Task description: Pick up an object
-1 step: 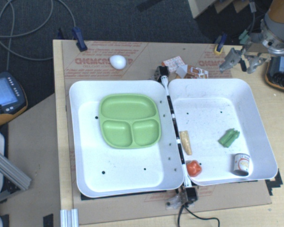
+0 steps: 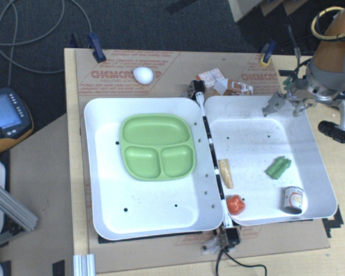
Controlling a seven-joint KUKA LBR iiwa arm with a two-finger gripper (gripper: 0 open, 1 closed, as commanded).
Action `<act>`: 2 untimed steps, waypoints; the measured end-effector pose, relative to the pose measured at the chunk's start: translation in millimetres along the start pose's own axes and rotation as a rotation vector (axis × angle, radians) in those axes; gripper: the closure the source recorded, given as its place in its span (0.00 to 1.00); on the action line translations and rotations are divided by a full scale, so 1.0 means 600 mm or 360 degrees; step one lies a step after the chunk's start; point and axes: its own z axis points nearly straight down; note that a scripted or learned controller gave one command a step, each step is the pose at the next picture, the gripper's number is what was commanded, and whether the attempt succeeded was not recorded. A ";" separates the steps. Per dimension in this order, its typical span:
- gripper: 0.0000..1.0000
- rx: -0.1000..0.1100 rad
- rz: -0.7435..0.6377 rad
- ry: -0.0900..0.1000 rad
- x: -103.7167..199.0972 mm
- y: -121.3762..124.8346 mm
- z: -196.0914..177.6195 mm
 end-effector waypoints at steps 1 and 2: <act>0.00 0.0001 -0.0005 0.0012 -0.004 -0.101 0.085; 0.00 -0.0004 -0.0002 0.0002 0.055 -0.174 0.084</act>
